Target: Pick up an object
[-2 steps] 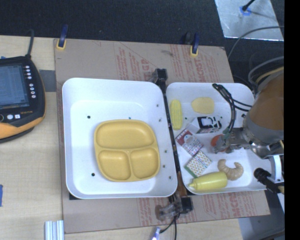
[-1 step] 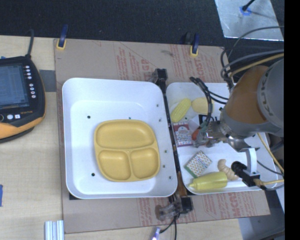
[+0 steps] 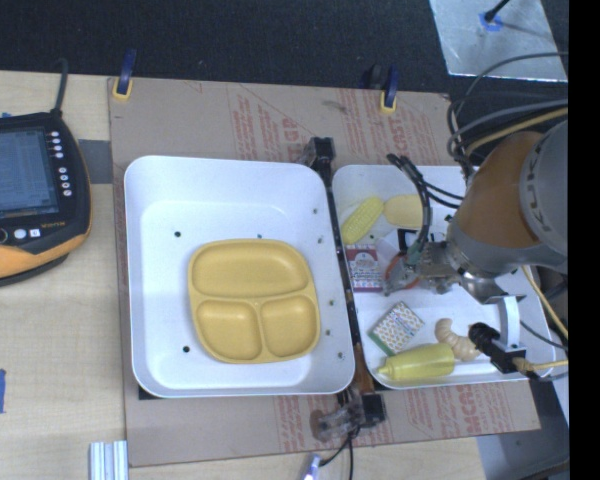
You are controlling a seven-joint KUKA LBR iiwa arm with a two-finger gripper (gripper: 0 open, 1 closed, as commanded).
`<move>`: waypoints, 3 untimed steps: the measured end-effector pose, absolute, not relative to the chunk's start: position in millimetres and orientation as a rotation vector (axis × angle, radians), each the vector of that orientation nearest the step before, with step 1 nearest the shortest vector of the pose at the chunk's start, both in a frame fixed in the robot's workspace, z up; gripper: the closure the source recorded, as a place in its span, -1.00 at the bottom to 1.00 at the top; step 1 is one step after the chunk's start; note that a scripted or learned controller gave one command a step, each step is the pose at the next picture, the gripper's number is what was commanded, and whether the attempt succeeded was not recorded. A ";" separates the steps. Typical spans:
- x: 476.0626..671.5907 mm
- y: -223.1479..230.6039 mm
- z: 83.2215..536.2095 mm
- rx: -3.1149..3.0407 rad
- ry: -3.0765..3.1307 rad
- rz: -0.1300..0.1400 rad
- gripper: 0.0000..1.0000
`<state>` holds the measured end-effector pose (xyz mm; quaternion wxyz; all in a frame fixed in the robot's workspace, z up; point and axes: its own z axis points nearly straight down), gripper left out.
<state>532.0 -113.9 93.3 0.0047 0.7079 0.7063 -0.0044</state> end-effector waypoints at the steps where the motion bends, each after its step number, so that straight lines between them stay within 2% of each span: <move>1: 585.8 -142.1 92.1 2.218 2.227 -0.001 -1.00; 2: 585.9 -142.3 102.3 2.215 2.233 -0.002 1.00; 3: 585.8 -142.2 102.2 2.214 2.234 -0.003 -1.00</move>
